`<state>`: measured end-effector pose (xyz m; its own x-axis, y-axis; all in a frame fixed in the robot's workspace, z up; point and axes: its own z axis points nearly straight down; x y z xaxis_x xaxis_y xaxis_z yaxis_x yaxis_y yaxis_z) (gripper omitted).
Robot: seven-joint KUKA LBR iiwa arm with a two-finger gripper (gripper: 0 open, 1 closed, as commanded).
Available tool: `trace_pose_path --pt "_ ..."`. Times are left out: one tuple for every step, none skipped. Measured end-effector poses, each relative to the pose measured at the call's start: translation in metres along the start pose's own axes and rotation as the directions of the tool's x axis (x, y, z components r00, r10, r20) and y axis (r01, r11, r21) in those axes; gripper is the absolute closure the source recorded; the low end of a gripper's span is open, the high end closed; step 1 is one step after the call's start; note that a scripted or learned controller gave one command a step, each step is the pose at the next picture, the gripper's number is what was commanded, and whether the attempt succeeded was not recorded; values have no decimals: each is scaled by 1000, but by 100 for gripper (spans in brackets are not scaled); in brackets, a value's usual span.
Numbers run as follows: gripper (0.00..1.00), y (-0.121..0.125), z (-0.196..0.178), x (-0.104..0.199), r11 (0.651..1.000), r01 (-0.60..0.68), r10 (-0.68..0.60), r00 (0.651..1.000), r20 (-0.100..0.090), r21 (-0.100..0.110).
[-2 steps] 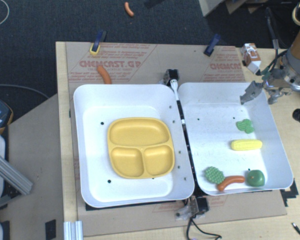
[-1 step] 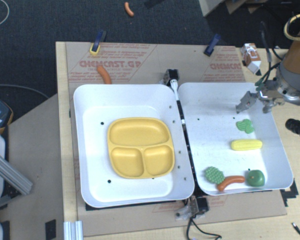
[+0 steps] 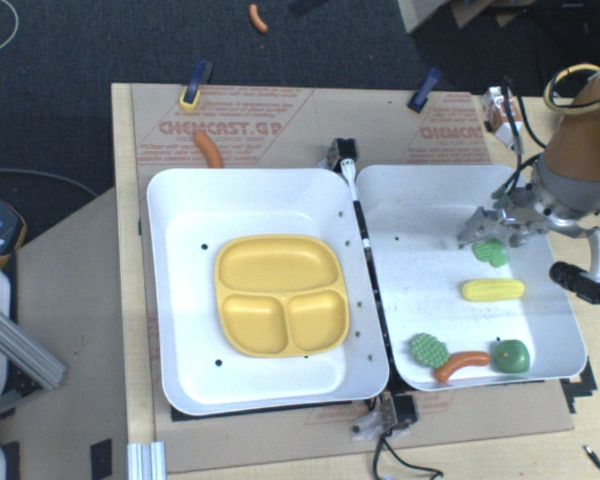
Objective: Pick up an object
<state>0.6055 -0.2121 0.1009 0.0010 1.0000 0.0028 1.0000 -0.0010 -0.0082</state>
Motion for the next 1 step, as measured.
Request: trace_pose_path --pt "0 0 17 1 1000 2 -2 1000 -1 -4"
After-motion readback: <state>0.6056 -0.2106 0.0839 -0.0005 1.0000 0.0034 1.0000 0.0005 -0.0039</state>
